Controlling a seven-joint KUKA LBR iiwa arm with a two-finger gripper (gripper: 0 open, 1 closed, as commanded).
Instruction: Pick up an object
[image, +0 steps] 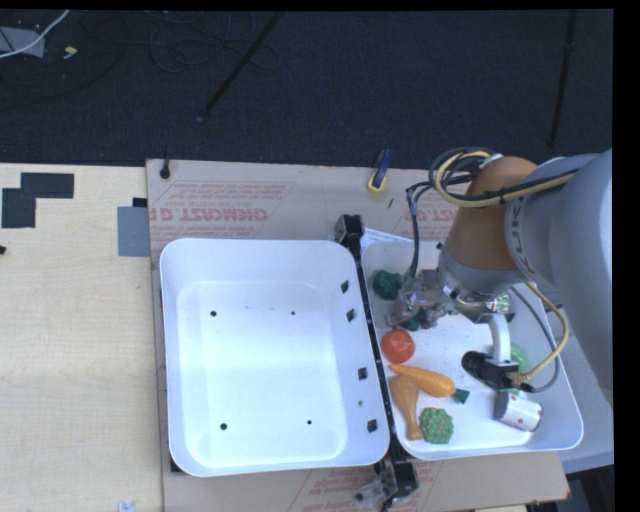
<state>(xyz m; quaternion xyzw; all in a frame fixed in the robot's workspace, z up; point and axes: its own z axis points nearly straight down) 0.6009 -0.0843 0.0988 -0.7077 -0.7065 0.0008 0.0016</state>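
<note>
One fixed camera looks down on the surface (80, 380) from above, at a slant, from a moderate height. The left bin (190, 270) sits near the centre, the right bin (560, 430) towards four o'clock. Dark floor with cables runs across twelve o'clock. The arm (560, 230) enters from three o'clock.

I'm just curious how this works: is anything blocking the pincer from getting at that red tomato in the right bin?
Nothing visible blocks it. The pincer hangs just above the red tomato, with bare bin floor around. The orange carrot lies on the tomato's far side, away from the pincer.
</note>
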